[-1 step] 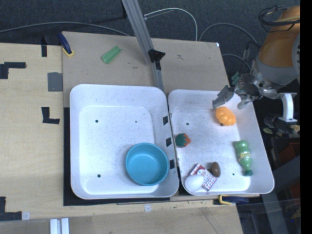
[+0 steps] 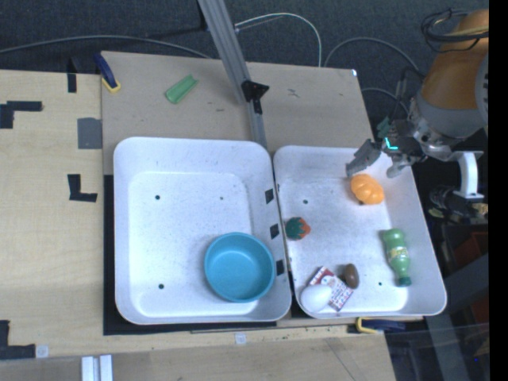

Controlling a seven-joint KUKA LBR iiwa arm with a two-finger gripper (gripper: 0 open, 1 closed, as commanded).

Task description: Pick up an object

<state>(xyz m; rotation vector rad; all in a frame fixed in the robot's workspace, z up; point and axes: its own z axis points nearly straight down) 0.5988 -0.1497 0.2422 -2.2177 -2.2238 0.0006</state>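
Gripper (image 2: 379, 159) above the far right corner of the right bin (image 2: 317, 165), fingers spread open and holding nothing. Orange (image 2: 366, 189) just below it, apart from the fingers, near the bin's far right. Green bottle (image 2: 395, 255) along the right edge. Small green-and-red ball (image 2: 298, 228) near the left edge. White egg (image 2: 316, 298), red-and-white packet (image 2: 337, 290) and brown nut (image 2: 350, 275) clustered at the near edge. Blue bowl (image 2: 238, 266) in the near right corner of the left bin (image 2: 159, 165). Green block (image 2: 180, 89) on the table (image 2: 317, 101) behind the bins.
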